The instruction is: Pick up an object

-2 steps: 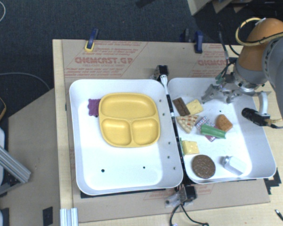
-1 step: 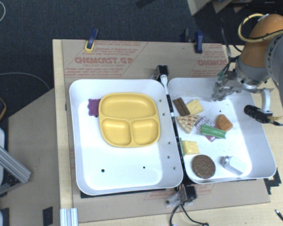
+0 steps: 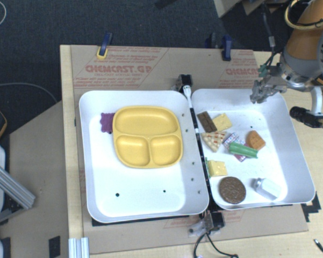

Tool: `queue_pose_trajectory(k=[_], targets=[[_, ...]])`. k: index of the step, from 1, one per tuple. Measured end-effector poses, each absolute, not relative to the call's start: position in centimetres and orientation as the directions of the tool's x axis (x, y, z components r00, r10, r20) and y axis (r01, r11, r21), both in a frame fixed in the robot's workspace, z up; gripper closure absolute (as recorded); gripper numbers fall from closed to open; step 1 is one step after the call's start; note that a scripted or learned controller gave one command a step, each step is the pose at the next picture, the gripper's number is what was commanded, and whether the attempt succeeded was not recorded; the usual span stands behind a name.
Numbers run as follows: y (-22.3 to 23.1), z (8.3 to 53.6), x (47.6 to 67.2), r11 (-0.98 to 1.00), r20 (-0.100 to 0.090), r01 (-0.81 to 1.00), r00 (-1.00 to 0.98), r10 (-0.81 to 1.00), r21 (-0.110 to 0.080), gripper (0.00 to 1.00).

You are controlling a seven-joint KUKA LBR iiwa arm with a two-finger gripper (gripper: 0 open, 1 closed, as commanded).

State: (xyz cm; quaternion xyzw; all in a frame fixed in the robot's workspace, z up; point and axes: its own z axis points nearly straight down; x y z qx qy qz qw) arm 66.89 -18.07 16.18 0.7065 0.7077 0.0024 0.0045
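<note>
My gripper point(image 3: 259, 94) hangs at the upper right of the frame, over the top edge of the right bin point(image 3: 295, 160); whether it is open I cannot tell, and I see nothing held in it. The food pieces sit lower, in the middle of that bin: a brown bar point(image 3: 206, 121), a cheese slice point(image 3: 222, 122), an orange piece point(image 3: 255, 140), a green piece point(image 3: 242, 150). I judge this the approach step. Next I must move down-left, centre over one piece and descend.
</note>
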Motion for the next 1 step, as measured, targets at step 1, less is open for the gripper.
queue_pose_trajectory(k=[1], targets=[[-17.06,21.54,67.44,0.003,-0.003,1.0,-0.003,1.0,0.01,1.0]])
